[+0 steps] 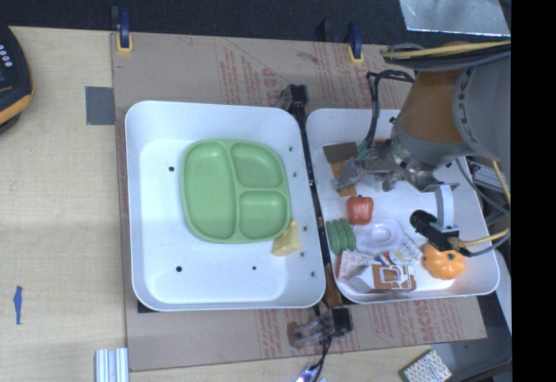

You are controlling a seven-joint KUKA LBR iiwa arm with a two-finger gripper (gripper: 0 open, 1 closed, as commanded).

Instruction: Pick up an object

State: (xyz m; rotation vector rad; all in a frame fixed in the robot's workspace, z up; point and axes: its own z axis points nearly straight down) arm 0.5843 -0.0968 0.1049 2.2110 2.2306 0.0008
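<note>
Camera view showed us the gripper (358,170) low over the right bin (483,285) near a red pepper (360,209), its grasp impossible to tell, so nothing looked picked yet.

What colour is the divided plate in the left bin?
Light green; the divided plate lies in the left bin, plain in the camera view.

The light wooden bench (61,224) carries a brown cardboard sheet (217,68). On that sheet sit two shallow white plastic bins, left bin (143,224) and right bin (486,280), touching side by side.
</note>
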